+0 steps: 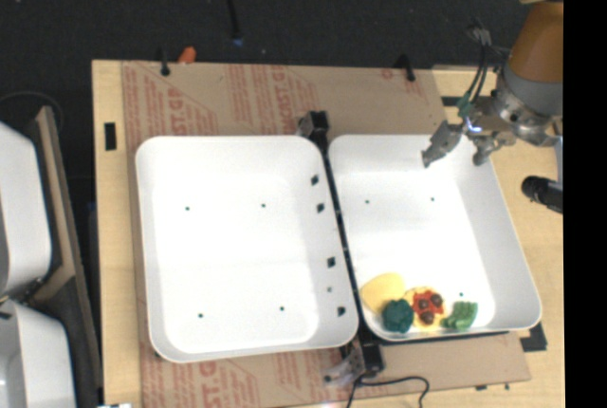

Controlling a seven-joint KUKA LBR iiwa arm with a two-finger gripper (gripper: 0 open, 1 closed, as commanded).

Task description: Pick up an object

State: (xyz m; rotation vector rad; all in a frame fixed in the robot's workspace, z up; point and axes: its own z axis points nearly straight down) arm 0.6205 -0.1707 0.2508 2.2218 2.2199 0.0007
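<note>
My claw (460, 145) hangs over the far rim of the right-hand shallow white plastic bin (493, 216), its 2 fingers spread wide and nothing between them. Down at that bin's near edge sits my pick: a rounded pale-yellow lump (381, 287), smooth and lemon-like, the biggest of 4 small things huddled there. Just beside it, on the near side, is a knobbly dark-teal clump (397, 314); further along the same edge lie a red-and-orange speckled piece (429, 303) and a ragged little green bit (462, 313). I reckon the yellow one is light and probably a touch slick on its curved skin, so I'd straddle its widest middle, fingers across the short axis, coming from the open side away from the teal neighbour. The left-hand white bin (237, 245) is not my concern.
</note>
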